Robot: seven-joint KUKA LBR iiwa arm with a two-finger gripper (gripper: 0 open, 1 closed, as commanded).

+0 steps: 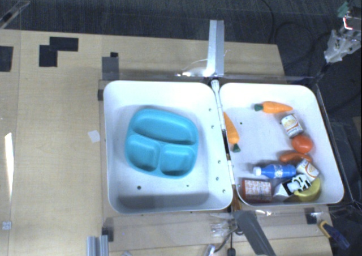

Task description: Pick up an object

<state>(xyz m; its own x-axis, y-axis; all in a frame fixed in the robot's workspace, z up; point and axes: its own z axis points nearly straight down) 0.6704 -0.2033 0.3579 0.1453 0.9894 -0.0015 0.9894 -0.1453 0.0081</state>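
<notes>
pale wood-look table (51, 153): matt, smooth | two shallow white plastic bins (113, 153): smooth, slight sheen | blue divided plastic tray (162, 141): smooth, soft gloss | grey metal divider post (216, 45): brushed, dull

A tray (161, 142) lies in the left bin (113, 153). Two carrots (273, 107), a bottle (277, 170) and cans (291, 124) lie in the right bin (254, 93).
</notes>
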